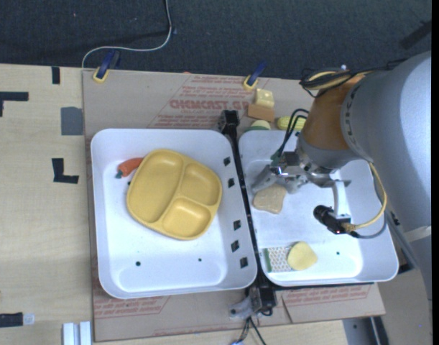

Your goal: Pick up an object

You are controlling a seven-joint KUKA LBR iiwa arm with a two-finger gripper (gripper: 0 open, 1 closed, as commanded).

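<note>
Pincer (271, 180): low in the right bin (363, 264), just above the tan piece (269, 200); grip state cannot be told.
Tan piece: right bin, near its left wall.
Yellow round (302, 255): right bin, front.
Plate (174, 193): yellow, left bin (111, 257).

A dark blue-grey carpeted floor (276, 13) is running across the top of the view, with a thin white cable (160, 20) lying on it. A light wood-grain bench top (32, 214) is occupying the left side, bearing black tape marks (61, 171) and a grey patch (72, 119). A brown cardboard sheet (169, 99) with red printing is lying on the bench, held by two blue-and-yellow clamps (104, 67) at its far edge. Lighting is appearing even.
</note>
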